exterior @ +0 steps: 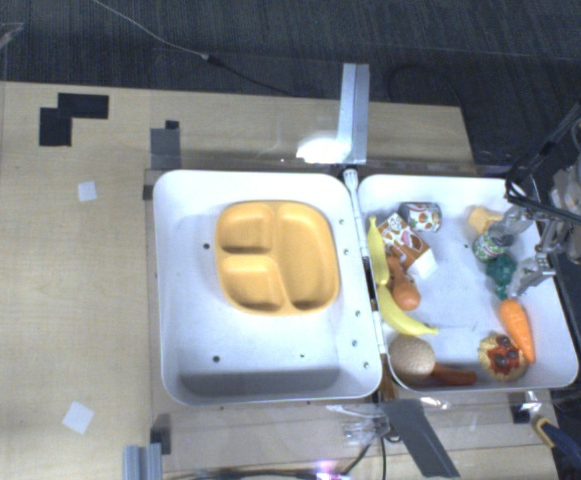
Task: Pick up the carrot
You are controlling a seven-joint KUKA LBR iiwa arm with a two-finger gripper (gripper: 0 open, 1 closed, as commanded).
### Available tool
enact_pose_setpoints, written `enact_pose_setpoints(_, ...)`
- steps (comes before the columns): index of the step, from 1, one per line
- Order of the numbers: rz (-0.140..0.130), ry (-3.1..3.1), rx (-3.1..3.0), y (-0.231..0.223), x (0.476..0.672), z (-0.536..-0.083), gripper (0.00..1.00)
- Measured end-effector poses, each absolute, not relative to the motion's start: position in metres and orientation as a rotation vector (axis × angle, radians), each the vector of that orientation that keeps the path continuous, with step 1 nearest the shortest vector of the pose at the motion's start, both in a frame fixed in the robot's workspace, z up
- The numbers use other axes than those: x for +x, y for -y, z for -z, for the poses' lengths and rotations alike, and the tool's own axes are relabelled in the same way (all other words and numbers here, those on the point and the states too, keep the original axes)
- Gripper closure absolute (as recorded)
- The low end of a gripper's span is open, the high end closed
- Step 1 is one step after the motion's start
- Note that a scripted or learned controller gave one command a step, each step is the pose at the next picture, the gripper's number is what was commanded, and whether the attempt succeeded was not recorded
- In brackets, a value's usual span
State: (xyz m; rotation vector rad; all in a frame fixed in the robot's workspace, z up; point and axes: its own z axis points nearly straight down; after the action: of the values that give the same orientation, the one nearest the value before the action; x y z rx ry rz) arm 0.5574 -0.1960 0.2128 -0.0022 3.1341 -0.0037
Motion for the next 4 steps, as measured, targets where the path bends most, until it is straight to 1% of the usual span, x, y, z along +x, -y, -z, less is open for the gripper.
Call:
enact_pose_setpoints(1, 0.009, -3.118, -0.200, 0.206, 0.521, -0.090, 0.00)
enact_pose_setpoints(2, 0.014, -3.109, -0.213, 0.205, 0.525, -0.103, 1.00)
enact_pose_setpoints(3, 0.009, -3.119, -0.214, 0.205, 0.523, -0.179, 1.00)
enact_pose_setpoints(4, 0.007, -3.081, -0.552, 0.206, 0.504, -0.099, 1.00)
